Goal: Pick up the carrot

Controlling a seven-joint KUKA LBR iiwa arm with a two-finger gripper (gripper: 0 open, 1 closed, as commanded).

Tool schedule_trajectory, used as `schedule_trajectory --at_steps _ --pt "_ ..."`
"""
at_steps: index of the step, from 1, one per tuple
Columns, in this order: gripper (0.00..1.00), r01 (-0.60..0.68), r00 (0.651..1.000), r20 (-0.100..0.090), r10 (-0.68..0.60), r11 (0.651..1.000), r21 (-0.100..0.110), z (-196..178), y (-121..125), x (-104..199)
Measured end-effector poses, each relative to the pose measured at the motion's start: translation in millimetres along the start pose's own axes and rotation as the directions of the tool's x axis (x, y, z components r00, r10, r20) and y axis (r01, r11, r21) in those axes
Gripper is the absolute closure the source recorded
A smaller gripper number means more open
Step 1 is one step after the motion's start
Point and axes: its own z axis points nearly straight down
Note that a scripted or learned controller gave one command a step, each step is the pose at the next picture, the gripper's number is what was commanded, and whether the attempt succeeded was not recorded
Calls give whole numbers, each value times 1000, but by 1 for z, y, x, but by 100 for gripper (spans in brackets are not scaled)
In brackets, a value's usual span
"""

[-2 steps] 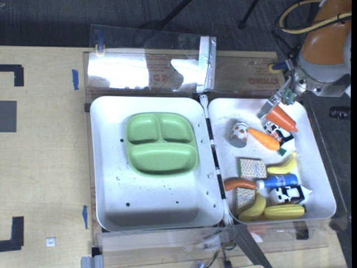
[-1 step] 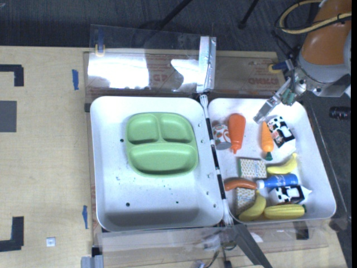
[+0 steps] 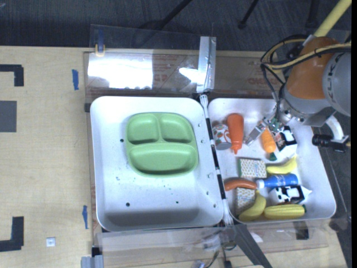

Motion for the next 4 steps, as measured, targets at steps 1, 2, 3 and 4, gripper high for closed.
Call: schedule_trajectory --at_steps 1,2,3,4 --pt "0 65 998 -5 -65 998 16 1 30 15" --pt "0 200 980 -10 -200 980 -6 -1 -45 -8" --pt "100 196 981 2 -196 980 -6 -12 -45 -12" --pt "100 106 994 -3 -106 994 2 -80 22 24"
